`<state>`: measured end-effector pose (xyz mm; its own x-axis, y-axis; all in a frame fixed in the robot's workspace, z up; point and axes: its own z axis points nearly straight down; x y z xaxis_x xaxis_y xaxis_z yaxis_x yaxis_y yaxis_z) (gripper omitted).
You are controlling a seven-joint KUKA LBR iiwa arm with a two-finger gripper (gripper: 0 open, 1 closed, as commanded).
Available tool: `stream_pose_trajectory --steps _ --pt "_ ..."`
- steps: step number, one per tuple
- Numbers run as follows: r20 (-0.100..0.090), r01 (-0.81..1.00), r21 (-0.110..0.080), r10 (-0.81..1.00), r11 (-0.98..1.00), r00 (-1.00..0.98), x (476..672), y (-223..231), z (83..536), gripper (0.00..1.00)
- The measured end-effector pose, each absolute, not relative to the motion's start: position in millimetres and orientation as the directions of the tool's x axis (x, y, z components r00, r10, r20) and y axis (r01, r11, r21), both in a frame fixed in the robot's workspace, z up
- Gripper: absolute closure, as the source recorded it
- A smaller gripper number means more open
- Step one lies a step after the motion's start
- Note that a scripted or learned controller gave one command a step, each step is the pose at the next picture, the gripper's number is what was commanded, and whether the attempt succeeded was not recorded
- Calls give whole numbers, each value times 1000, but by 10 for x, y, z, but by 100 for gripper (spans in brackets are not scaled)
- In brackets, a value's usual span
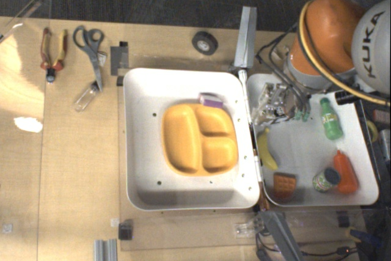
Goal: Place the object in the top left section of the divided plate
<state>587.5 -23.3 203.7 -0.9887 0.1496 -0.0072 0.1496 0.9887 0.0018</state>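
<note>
From the overhead camera I see the grey arm with its orange band reaching in at upper right, its end effector (276, 102) low over the top left corner of the right-hand shallow white bin (361, 197), close to the rim it shares with its neighbour. I cannot tell how it stands — the metal there is a blur.

The yellow three-section divided plate (200, 137) sits mid-bin in the left shallow white bin (143, 131), with bare white floor on its left and below it. A small purple block (211, 100) lies at the plate's top edge, touching the rim, apparently just outside the sections.

In the right bin, a yellow banana (266, 151) hugs the left wall; a brown square block (284, 183) lies near the bottom edge; a green plastic bottle (330, 118), a small round tin (324, 180) and an orange bottle-shaped object (345, 172) crowd the right side.

On the wooden tabletop (61, 180), grey-handled scissors (91, 52), red-handled pliers (52, 53) and a black tape roll (204, 43) lie well apart from the bins.
</note>
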Motion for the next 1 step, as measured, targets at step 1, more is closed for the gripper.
stream_pose_trajectory --steps 1 --pt "-13 108 4 108 994 -994 5875 288 3172 100"
